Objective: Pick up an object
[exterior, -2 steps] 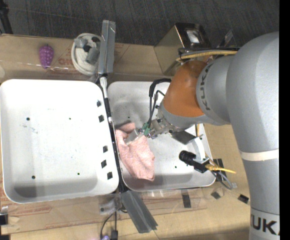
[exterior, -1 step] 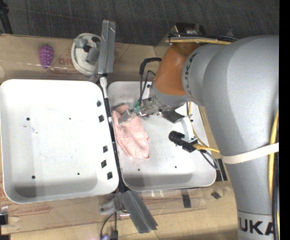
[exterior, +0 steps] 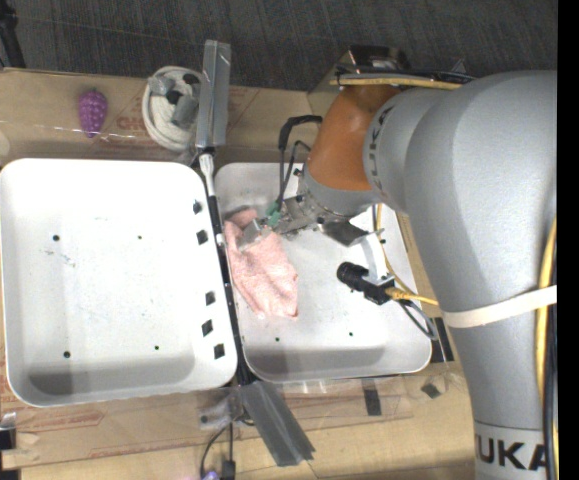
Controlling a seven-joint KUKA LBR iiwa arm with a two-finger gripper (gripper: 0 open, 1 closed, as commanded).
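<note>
The grey arm point(exterior: 469, 218) with its orange band point(exterior: 341, 153) comes in from the right and bends down over the right bin point(exterior: 319, 353). The gripper point(exterior: 269, 218) is at the far left part of this bin, close to the wall which divides the two bins. It is low, directly at the far end of the pink cloth point(exterior: 261, 273). Whether the fingers are apart or together I cannot tell, because the wrist and the small metal parts cover them, and I also cannot tell if any cloth is between them.

The pink cloth lies crumpled on the floor of the right bin, along its left wall. It stretches from the gripper towards the near side and ends about in the middle of the bin. To the right of the cloth, well apart from it, a black part point(exterior: 361, 280) with a yellow cable hangs from the arm above the bin floor.

The left bin point(exterior: 99, 268) shows its white floor with some small dark dots. On the brown bench point(exterior: 29, 108), beyond the left bin, a small purple object point(exterior: 92, 111) lies at the left, and a white roll point(exterior: 172, 106) stands near it to the right, just beside a grey upright bar point(exterior: 213, 93).
</note>
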